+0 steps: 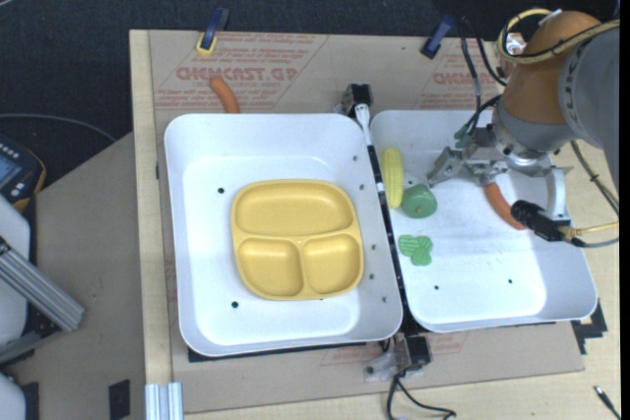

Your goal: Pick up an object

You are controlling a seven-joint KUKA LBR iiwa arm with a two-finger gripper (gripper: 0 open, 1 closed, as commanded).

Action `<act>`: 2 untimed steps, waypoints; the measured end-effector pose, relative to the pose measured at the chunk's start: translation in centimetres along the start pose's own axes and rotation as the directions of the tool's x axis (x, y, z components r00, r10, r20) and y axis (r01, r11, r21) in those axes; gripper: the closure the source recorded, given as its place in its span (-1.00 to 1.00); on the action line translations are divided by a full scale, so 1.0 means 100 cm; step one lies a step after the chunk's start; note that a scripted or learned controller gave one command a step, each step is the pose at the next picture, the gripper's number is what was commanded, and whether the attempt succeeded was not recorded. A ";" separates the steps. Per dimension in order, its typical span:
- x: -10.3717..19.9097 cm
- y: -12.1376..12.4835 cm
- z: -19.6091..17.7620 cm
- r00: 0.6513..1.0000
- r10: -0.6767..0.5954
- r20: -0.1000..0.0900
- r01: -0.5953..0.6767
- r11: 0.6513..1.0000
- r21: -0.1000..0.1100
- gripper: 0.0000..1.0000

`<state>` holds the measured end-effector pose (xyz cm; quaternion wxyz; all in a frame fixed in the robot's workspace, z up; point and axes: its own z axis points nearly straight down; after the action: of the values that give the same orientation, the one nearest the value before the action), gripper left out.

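gripper (445, 164) above green toy (420, 202)

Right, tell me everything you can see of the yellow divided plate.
The yellow divided plate lies flat in the middle of the left bin. It looks like matte plastic, a rounded rectangle with three compartments: one wide one across the far side and two smaller ones side by side nearer the camera. Nothing lies in them. It touches only the bin's floor.

The arm (566, 64) is cut off by the right edge. The pincer (463, 162) is too small and dark to tell how its fingers stand. The orange sausage (500, 203) in the right bin (492, 305) is partly hidden under the wrist, its upper end out of sight
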<state>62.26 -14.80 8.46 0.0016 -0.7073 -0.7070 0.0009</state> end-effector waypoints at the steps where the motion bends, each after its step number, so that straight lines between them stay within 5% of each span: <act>1: 0.000 0.001 -0.011 1.000 0.000 0.001 0.000 1.000 -0.004 1.00; 2: -0.004 0.009 -0.058 1.000 -0.001 0.003 0.001 1.000 -0.010 1.00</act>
<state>63.20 -15.20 14.29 -0.0031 -0.7068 -0.7074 -0.0015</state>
